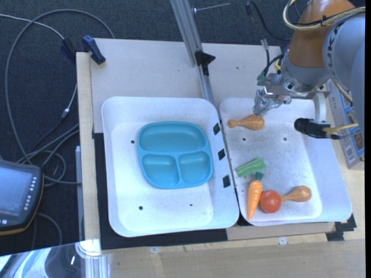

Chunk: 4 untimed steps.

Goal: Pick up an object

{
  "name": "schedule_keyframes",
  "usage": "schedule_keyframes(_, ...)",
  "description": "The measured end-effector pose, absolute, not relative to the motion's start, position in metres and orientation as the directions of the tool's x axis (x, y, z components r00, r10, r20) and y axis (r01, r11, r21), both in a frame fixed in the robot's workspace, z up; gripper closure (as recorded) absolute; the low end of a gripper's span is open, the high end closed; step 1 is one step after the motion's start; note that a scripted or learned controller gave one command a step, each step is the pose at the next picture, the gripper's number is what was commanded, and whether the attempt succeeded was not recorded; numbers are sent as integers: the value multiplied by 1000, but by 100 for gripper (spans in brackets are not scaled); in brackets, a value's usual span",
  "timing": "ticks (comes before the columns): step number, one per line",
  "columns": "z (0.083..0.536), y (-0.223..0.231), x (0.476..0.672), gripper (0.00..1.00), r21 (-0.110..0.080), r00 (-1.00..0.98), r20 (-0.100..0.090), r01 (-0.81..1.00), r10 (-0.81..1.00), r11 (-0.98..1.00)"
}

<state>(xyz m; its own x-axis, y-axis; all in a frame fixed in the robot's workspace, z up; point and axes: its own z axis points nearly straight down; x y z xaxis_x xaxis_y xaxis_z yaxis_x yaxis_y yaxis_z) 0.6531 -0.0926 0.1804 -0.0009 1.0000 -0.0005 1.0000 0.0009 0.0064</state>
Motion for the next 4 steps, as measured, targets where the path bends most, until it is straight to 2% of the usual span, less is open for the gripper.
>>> schedule_keyframes(1,235,-90,645,100,8,-1,-1,1000,1000,1)
schedule_keyframes(2,282,-90,646,100,8,-1,-1,1000,1000,1)
schedule_keyframes(4,272,21,642,100,-2,-6,3,1000,1000,6)
